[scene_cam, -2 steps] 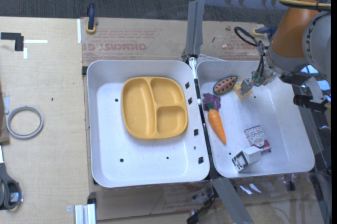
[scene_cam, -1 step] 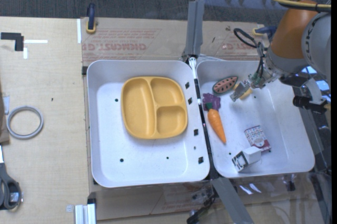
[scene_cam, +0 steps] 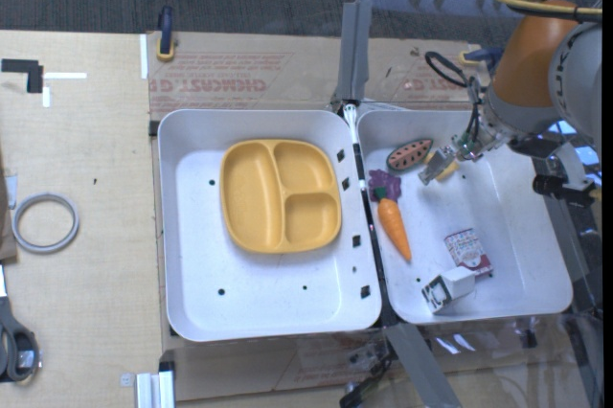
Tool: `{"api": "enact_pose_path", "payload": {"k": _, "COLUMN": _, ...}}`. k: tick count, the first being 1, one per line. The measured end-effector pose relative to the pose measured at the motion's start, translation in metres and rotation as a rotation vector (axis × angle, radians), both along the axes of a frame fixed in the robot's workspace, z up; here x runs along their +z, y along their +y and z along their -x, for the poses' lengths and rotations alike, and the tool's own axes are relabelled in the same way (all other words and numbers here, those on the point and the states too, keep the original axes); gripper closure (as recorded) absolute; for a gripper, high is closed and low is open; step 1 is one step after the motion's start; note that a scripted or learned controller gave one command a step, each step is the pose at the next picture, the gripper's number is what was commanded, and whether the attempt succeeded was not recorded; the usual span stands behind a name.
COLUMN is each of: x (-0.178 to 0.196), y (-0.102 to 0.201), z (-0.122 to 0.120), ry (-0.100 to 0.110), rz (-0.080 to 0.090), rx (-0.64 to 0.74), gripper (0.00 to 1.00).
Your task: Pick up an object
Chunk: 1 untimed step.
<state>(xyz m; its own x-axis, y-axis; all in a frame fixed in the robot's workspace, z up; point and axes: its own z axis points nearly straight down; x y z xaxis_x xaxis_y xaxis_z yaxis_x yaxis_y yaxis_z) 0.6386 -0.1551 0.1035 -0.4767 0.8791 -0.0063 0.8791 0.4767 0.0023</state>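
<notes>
Two white bins on the desk [scene_cam: 77, 109]. Left bin [scene_cam: 192, 301]: one yellow divided plate [scene_cam: 281, 195], open floor around it. Right bin [scene_cam: 522, 286]: one toy carrot [scene_cam: 394, 226] near the divider, one brown oval piece [scene_cam: 410, 154] upper left, one small carton [scene_cam: 450, 286] and one printed packet [scene_cam: 465, 248] lower centre. End effector [scene_cam: 442, 167] at bin's upper area; finger state cannot tell. Tape ring [scene_cam: 43, 222] at far left.

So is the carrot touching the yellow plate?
Apart. The camera view shows the carrot in the right bin, the plate in the left bin, divider walls between them.
</notes>
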Motion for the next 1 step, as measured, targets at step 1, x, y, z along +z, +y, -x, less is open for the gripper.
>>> {"api": "enact_pose_path", "payload": {"k": 1, "x": 0.0102, "y": -0.0002, "z": -0.001, "ry": -0.003, "rz": 0.002, "rx": 0.002, "gripper": 1.0}}
